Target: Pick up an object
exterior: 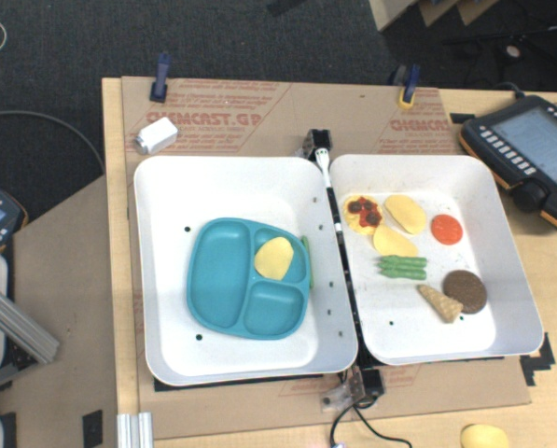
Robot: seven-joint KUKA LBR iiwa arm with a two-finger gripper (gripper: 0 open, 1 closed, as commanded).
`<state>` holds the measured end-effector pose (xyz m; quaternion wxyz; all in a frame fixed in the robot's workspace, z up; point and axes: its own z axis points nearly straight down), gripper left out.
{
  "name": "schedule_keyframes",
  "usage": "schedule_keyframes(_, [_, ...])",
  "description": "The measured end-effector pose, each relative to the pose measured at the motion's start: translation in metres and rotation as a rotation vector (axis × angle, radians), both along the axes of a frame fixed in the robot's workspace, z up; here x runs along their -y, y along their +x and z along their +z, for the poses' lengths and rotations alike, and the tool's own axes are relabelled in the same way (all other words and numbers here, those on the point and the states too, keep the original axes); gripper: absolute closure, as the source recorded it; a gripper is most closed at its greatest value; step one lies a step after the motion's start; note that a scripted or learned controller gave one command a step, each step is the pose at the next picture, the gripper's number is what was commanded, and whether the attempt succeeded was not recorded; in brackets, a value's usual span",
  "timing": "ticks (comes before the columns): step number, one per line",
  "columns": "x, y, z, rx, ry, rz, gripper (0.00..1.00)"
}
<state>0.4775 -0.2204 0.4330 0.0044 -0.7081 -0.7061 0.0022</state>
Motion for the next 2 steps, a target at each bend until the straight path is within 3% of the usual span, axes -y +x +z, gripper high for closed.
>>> schedule_keyframes(1, [-0.015, 0.046, 0.109, 0.024, -0.010, 0.007, 1.00])
schedule_keyframes(2, [0.004, 0.002, -0.024, 0.000, 0.000, -0.001, 1.00])
